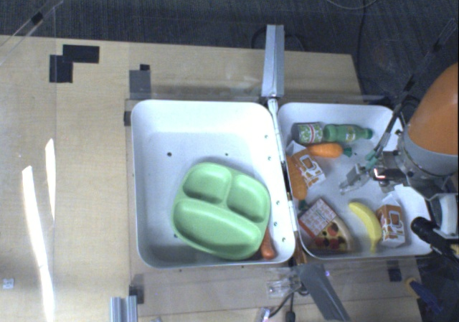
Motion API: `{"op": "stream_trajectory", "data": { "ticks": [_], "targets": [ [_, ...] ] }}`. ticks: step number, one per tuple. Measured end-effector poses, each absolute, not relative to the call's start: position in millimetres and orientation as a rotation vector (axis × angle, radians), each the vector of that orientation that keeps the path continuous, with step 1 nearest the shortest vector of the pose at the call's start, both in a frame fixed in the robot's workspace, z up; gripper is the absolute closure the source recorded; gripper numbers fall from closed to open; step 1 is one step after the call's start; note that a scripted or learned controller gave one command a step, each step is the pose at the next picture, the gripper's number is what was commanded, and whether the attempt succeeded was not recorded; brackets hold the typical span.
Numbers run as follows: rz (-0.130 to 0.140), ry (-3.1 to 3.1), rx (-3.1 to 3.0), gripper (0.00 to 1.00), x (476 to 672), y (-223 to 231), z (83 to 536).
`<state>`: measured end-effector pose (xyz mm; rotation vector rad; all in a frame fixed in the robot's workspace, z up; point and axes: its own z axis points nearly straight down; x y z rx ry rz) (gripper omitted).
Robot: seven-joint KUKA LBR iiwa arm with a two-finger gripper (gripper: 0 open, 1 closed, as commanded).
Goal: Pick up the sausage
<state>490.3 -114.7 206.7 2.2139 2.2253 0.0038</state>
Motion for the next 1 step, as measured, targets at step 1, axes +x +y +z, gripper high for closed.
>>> {"op": "stream_trajectory", "data": {
  "ticks": [1],
  "targets": [
    [0.003, 2.34, 2.094, 0.0, 487.2, -93.9, 118.3]
  ]
}}
